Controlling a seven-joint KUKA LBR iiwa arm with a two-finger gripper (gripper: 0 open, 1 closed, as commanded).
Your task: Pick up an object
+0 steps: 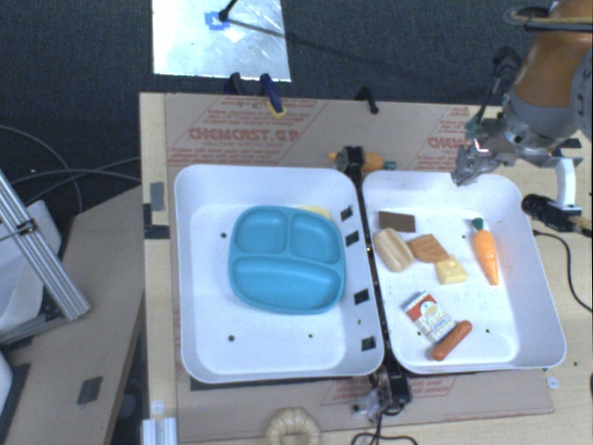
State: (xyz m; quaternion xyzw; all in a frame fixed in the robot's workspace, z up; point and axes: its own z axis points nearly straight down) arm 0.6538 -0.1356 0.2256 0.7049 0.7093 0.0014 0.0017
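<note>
The gripper [466,168] hangs at the upper right of the frame, over the far rim of the right bin [533,341], with nothing seen in its grasp; whether it is wide or narrow I cannot tell at this size. Judging by that high, off-centre position, the arm is not yet committed to any one item, so the pick has probably not begun.

The candidates all lie loose in the right bin, spread apart, which should leave room to come down on one without nudging another. A toy carrot [485,253] lies lengthwise at centre right, the nearest item to the gripper. Left of it are a brown square [397,221], a bread roll [392,249], a tan cracker-like piece [429,247] and a pale yellow block [452,271] that looks like cheese. Lower down sit a small printed carton [428,314] and a sausage [451,340].

The left bin [208,341] holds a blue divided plate [285,259], with a yellow item [318,211] peeking from behind its far edge.
</note>
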